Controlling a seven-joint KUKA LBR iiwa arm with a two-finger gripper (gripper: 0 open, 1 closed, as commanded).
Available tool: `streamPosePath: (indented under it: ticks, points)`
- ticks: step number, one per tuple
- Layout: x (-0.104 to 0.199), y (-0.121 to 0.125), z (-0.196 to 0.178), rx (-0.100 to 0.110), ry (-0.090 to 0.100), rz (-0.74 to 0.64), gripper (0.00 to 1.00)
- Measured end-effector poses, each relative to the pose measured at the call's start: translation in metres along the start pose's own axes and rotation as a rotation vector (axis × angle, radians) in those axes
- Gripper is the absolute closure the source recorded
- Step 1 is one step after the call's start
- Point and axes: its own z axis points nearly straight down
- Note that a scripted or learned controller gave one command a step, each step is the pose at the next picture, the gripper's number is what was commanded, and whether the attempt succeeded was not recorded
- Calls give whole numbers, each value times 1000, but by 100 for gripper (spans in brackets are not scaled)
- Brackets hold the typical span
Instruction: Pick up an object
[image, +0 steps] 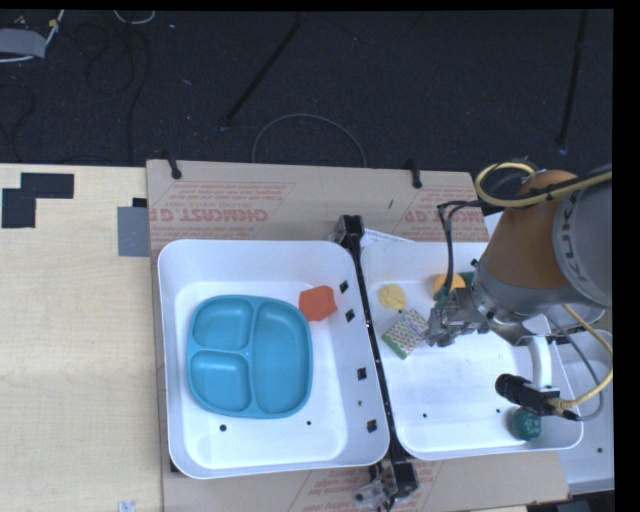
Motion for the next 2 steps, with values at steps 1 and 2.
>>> streamPosePath:
  ticks: [1,2]
  points:
    - [5,2,-61,-1,0,0,100]
    - [4,2,-109,-3,-1,0,100]
